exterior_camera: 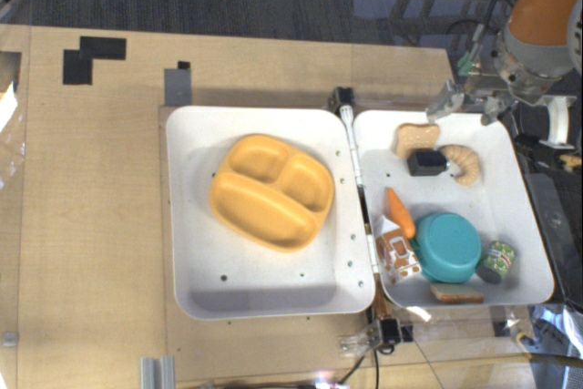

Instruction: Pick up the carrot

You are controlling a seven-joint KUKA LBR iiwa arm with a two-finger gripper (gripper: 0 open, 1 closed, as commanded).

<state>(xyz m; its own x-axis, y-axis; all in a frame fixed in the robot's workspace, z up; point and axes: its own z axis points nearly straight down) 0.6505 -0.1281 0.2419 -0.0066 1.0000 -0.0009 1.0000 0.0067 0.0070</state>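
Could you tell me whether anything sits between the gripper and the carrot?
Yes. The gripper hangs over the right bin's far edge, and the black block lies roughly on the line to the carrot. The teal bowl touches the carrot's right side.

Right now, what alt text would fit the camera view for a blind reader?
A carrot lies in the right bin beside a teal bowl, with the gripper above that bin's far edge. The left bin holds a yellow divided plate.
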